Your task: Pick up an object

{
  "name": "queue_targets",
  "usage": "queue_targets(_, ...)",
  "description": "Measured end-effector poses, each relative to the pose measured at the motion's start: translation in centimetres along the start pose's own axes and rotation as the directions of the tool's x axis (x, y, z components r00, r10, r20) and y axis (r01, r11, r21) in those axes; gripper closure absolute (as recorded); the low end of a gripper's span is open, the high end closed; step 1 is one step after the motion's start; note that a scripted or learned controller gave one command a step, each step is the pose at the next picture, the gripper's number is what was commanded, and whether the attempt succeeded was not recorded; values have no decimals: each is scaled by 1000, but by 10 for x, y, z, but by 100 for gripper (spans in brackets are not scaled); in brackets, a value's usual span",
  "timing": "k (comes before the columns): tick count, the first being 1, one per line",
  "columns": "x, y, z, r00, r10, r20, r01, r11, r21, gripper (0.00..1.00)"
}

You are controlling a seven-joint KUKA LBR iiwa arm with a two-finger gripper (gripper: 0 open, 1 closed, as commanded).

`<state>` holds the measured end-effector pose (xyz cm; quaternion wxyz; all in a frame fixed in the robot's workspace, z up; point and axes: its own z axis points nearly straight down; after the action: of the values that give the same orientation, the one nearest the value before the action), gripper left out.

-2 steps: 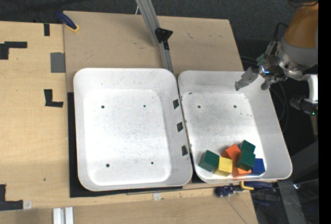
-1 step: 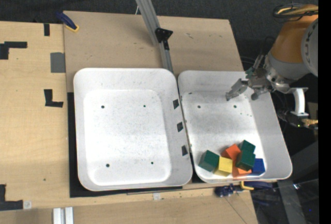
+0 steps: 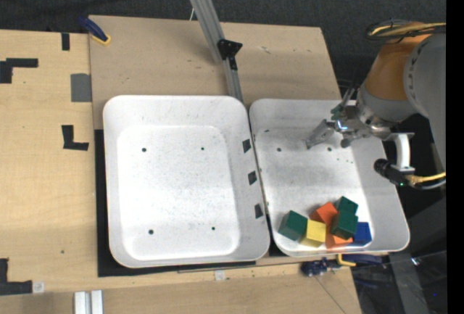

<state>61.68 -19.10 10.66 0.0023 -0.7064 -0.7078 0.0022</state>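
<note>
- I see the bench carrying two white bins; the left bin lies apart from the work, and the right bin is where I am working.
- I judge this the approach step: nothing is lifted yet, and the arm hangs over the right bin's far end.
- The next move, as I read it, calls for travelling toward the near corner, then descending over one block.
- The cluster of blocks sits in the right bin's near corner, green, yellow, orange and blue pieces touching.
- The jaws hover well apart from that cluster; I cannot tell whether they are spread or pressed together.
</note>
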Motion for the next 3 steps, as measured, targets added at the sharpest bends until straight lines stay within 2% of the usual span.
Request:
queue_targets(1,0,2,-13,1000,-1,1,1,1000,-5,100)
queue_targets(3,4,0,-126,1000,1,1,-1,1000,-11,100)
